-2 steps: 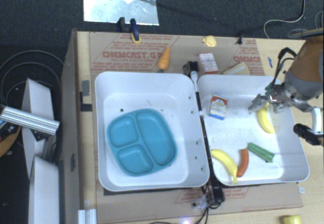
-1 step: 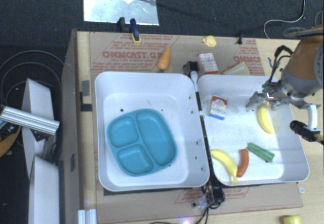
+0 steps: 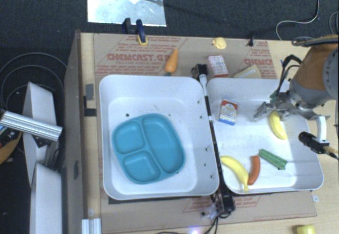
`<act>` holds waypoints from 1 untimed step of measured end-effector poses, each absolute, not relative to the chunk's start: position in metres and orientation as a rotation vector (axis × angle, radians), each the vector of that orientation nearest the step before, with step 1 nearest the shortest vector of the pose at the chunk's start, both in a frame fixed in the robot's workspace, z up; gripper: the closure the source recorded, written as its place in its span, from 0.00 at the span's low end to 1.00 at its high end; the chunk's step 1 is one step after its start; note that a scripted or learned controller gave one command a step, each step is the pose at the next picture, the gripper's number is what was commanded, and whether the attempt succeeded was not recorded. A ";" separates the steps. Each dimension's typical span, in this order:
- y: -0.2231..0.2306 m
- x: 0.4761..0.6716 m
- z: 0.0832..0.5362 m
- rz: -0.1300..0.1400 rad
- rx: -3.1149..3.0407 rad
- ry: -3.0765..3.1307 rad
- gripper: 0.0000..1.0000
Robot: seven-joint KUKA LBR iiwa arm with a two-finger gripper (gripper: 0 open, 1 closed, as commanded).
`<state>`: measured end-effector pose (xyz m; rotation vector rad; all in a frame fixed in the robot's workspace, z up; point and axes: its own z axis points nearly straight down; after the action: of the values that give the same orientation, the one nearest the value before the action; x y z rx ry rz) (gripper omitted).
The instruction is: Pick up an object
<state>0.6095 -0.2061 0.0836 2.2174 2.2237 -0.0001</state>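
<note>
In the right bin [image 3: 296,177], a small yellow banana [image 3: 277,126] lies near the far right side. My gripper [image 3: 274,110] hangs right over the banana's upper end, its fingers spread open to either side of the tip and not closed on it. Also in this bin are a longer banana [image 3: 235,170], an orange-red sausage shape [image 3: 254,169], a green piece [image 3: 273,159] and a small red and white carton [image 3: 228,112].
The left bin [image 3: 122,90] holds a blue divided plate [image 3: 149,147]. On the cardboard behind the bins lie a carrot [image 3: 171,61], a small box [image 3: 217,65] and a yellow lump [image 3: 219,43]. A black and white fitting [image 3: 315,140] sticks out beside the arm.
</note>
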 end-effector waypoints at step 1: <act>-0.206 0.611 0.096 0.003 2.212 2.224 1.00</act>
<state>0.6109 -0.2063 0.0958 2.2117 2.2243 0.0029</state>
